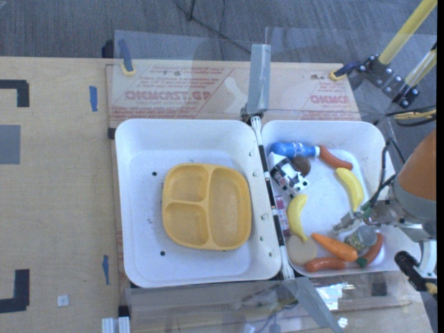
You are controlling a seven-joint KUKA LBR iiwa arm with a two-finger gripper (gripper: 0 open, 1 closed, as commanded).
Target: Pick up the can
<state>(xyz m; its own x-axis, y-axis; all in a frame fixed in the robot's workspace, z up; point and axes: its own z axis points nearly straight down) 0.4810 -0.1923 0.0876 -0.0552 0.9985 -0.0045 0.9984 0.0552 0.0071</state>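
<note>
the tool (359, 222) sits low in the right bin, at its lower right corner, directly over the can (362, 238). the thin metal parts at the tool's tip are visible, but whether they stand wide or narrow, or grip anything, cannot be told from this view. the can lies in the right bin's lower right corner, touching the carrot and just beside the bin wall.

step in hand, as judged: closing on the can. to do it well:
- centre the tool on the can body, not on the carrot that presses against its left side.
- keep clear of the bin wall on the right; the corner leaves little room.
- lift straight up, so that neighbouring items are not dragged.

inventory, left to right:
- bench (55, 200): one, carrying two bins.
- left bin (132, 186): one.
- yellow divided plate (207, 205): one, with three compartments, in the left bin.
- right bin (326, 127): one.
- black-and-white toy (288, 177): one, at the bin's left wall.
- blue bottle (295, 148): one, at the top.
- brown round item (302, 164): one; identity unclear.
- bananas: two, one at left centre (297, 214), one at right (351, 186).
- pale round item (301, 250): one, bottom left.
- orange-red sausage shapes: two certain, top (336, 159) and bottom (325, 263).
- carrot (333, 245): one.
- can: one.
</note>
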